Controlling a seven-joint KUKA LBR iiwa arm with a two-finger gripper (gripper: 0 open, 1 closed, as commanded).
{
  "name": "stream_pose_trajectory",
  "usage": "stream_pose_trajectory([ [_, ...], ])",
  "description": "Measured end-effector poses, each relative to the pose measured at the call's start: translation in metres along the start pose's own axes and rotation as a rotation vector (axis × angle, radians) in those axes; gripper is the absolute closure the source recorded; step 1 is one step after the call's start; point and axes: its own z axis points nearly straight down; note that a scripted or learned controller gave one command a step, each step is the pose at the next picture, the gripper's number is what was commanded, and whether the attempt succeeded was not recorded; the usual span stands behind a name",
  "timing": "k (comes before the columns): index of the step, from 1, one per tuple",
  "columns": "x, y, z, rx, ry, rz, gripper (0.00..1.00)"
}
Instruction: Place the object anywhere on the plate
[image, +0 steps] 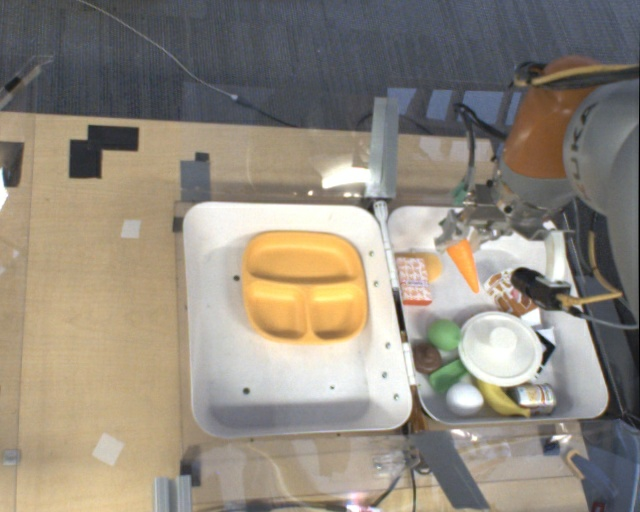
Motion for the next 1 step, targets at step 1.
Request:
stream_pose_trajectory([
  [1, 0.0643, -0.0208, 0.0005, 0.000, 0.002, -0.118, 1.00],
])
